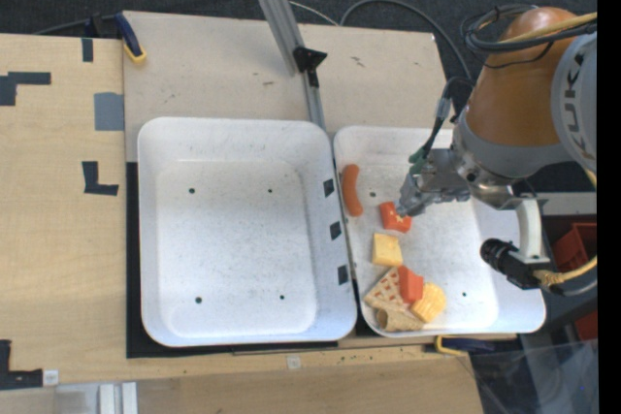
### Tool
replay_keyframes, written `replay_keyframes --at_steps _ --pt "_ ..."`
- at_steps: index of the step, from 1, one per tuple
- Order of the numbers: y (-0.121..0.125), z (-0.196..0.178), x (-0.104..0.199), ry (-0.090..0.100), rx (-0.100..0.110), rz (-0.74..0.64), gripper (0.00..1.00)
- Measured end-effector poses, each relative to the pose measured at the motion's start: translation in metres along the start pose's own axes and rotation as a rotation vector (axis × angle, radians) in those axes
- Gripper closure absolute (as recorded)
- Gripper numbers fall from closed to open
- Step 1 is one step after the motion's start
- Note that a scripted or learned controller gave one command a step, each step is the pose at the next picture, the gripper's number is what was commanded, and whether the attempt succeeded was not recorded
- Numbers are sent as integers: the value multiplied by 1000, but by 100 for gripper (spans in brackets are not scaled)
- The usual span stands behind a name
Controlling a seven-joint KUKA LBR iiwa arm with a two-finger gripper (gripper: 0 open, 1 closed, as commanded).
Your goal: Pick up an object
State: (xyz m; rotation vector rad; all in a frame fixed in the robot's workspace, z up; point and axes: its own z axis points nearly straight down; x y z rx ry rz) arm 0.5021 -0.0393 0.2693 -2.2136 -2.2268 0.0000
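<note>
My gripper (407, 206) hangs over the right bin (485, 305), its tip right above a small red block (395, 219). From this angle its tip touches or nearly touches the block's upper right side. An orange sausage-shaped piece (350, 189) lies to the left by the bin's wall. A yellow block (387, 250) lies just below the red block. Lower in the bin lie a waffle-like tan piece (388, 296), a red piece (411, 284) and an orange-yellow piece (430, 302) bunched together.
The left bin (165, 208) sits beside the right one, with a raised divide between them. A metal pole (275, 0) slants up from the back. A black cable fitting (509, 262) on the arm hangs over the right bin's right side.
</note>
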Motion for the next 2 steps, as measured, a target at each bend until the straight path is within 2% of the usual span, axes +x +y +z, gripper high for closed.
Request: replay_keyframes --at_steps 2 --pt "12 19 111 0 2 -1 100"
